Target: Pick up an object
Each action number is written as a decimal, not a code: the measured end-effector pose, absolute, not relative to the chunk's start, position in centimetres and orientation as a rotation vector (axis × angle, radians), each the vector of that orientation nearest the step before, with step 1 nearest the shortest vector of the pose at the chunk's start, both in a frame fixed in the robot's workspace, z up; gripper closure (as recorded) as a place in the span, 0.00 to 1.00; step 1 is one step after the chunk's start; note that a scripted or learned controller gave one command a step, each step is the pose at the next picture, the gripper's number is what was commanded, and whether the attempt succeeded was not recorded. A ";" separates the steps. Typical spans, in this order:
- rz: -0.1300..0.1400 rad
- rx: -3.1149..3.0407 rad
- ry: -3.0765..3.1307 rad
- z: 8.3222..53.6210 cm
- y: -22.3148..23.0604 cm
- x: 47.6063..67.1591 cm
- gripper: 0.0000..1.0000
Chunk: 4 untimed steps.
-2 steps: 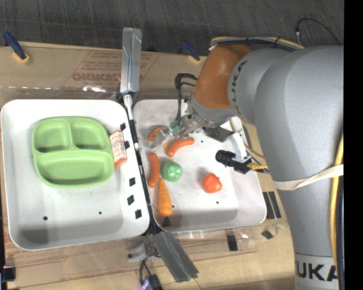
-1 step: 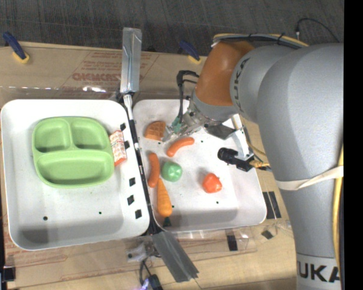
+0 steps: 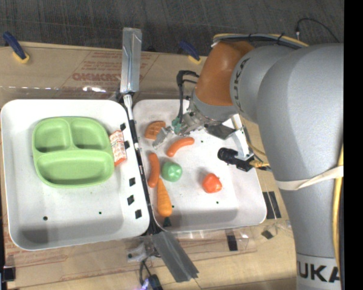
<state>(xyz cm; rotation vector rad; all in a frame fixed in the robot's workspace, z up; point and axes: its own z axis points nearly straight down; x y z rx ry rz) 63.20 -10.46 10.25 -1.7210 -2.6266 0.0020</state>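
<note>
In the right bin (image 3: 245, 204) lie several toy foods: a brown bread-like piece (image 3: 154, 128), an orange-red sausage (image 3: 180, 145), a green ball (image 3: 171, 172), a red tomato-like piece (image 3: 212, 183), and two orange carrot-like pieces (image 3: 152, 168) (image 3: 163, 202) by the left wall. My gripper (image 3: 172, 130) hangs low at the back of this bin, between the bread piece and the sausage and just above them. The arm's wrist covers the bin's back right part.
The left bin (image 3: 24, 222) holds a green divided tray (image 3: 72, 150) and a small red-and-white packet (image 3: 118, 147) against its right wall. A black fitting (image 3: 233, 157) with a cable juts from the arm over the right bin. A metal divider (image 3: 130, 53) runs between the bins.
</note>
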 end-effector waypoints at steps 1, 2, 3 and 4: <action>0.003 -1.841 -2.541 9.1 -11.4 58.7 0.00; 0.004 -1.835 -2.545 10.1 -11.4 58.8 1.00; 0.003 -1.892 -2.502 9.6 -12.0 58.5 1.00; -0.003 -1.995 -2.431 24.4 -10.2 60.1 1.00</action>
